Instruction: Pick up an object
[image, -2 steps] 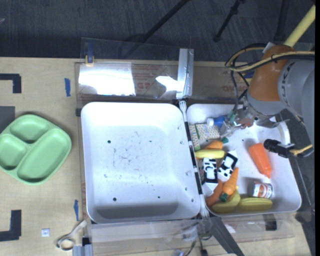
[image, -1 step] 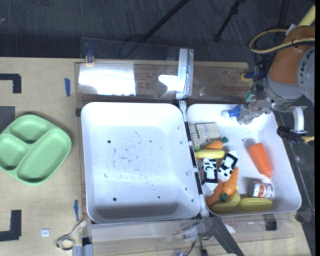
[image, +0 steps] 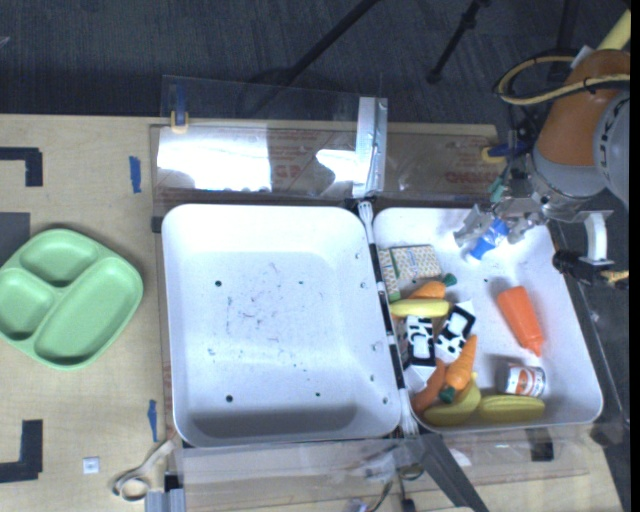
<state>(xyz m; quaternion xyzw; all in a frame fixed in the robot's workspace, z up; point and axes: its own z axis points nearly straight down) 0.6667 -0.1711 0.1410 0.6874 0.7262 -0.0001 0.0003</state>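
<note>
Along the near edge of the worktop lies a small pair of scissors by the left bin's front corner. The left bin is a shallow white tray with a scuffed floor. In the right bin, nearest the front rim, a yellow banana-like piece lies beside a small can with a red and white label, and two carrots lean against the bin's left wall. Just behind them sits a black-and-white cow-patterned toy, then a yellow piece and an orange piece, and behind those a patterned box. An orange carrot-shaped object lies apart toward the right wall. On the worktop well to the left rests a green divided plate. At the far right corner of the right bin the claw hangs over the tray, with a small blue object at its tips; whether the fingers pinch it or merely sit against it cannot be told. The grey arm with its orange band rises behind it.
</note>
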